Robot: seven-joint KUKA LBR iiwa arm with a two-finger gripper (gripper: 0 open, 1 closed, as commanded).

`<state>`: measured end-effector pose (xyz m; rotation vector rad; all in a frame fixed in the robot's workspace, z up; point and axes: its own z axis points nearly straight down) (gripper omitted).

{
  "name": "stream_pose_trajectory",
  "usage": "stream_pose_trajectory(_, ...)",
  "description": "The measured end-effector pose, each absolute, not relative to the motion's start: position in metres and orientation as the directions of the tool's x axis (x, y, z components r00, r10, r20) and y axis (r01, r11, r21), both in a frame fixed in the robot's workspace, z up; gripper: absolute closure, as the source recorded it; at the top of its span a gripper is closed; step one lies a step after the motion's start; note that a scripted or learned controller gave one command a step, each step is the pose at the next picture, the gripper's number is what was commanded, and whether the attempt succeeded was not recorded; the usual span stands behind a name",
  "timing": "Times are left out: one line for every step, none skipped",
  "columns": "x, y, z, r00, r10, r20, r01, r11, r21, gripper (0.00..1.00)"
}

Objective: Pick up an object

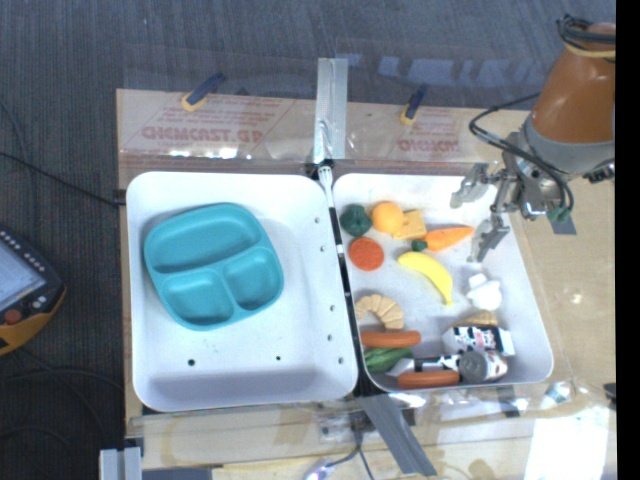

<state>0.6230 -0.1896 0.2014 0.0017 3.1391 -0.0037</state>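
Orange carrot (pixel 447 236) lies in right bin (pixel 535 318), just under jaws (pixel 478 213), spread, holding nothing. Best drop straight down, straddle carrot across narrow width, avoid banana (pixel 428 273).

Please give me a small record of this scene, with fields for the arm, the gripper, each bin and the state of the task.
arm: reaches in from the right, over the right bin's far right corner
gripper: open, fingers spread, nothing between them
left bin: holds a blue divided tray
right bin: toy food, among it a banana, a carrot, an orange, a tomato slice, a croissant
nearest to gripper: the carrot, apart from the fingers
task state: no object picked up yet
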Motion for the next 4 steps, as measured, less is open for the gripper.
stream_pose_trajectory(0.608,-0.174,0.095,-0.994,0.109,-0.004,0.109,0.994,-0.002,0.0)
stream_pose_trajectory(0.585,-0.152,0.091,-0.988,0.155,-0.015,0.155,0.988,-0.002,0.0)
stream_pose_trajectory(0.586,-0.152,0.102,-0.988,0.154,-0.02,0.154,0.988,-0.006,1.0)
stream_pose_trajectory(0.557,-0.115,0.251,-0.991,0.133,-0.004,0.133,0.991,0.0,1.0)
